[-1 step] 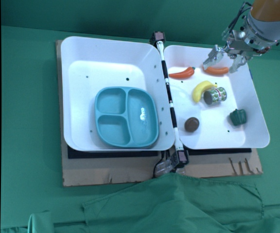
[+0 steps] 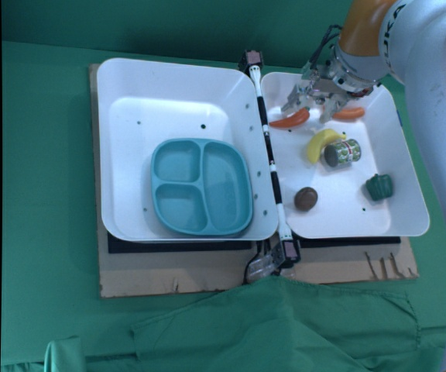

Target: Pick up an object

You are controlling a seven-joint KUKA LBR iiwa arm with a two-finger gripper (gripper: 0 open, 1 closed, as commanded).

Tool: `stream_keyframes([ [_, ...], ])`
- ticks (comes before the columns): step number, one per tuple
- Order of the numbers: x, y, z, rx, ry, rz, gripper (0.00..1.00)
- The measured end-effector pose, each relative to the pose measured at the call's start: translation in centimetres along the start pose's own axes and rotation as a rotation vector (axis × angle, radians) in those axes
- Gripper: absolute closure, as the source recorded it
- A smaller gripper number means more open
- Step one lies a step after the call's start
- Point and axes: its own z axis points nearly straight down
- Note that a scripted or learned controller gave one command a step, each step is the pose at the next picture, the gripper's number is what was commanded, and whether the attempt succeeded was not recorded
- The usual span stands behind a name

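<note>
Gripper [image 2: 313, 108] hanging over far end of right bin [image 2: 409, 208], fingers spread, pinching nothing. Orange carrot-like piece [image 2: 290, 119] lying just below left finger; second orange piece [image 2: 350, 114] by right finger. Likely light, stiff plastic, slippery; you are best taking it across narrow middle. Yellow banana [image 2: 320, 142] and can [image 2: 342, 153] sitting near, crowding the approach. Brown ball [image 2: 306, 198] and green pepper [image 2: 379, 187] lying well apart with open floor around. Bin's far wall and divider rod [image 2: 267, 138] staying close. Left bin [image 2: 122, 91] holding teal tray [image 2: 201, 187].
</note>
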Motion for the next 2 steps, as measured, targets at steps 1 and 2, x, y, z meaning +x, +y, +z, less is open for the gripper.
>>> stream_keyframes([
  [1, -0.2, 0.2, -1.5, -0.009, -0.004, 0.003, 1.00],
  [2, 5.9, -2.4, -12.6, 0.002, 0.002, 0.000, 1.00],
])
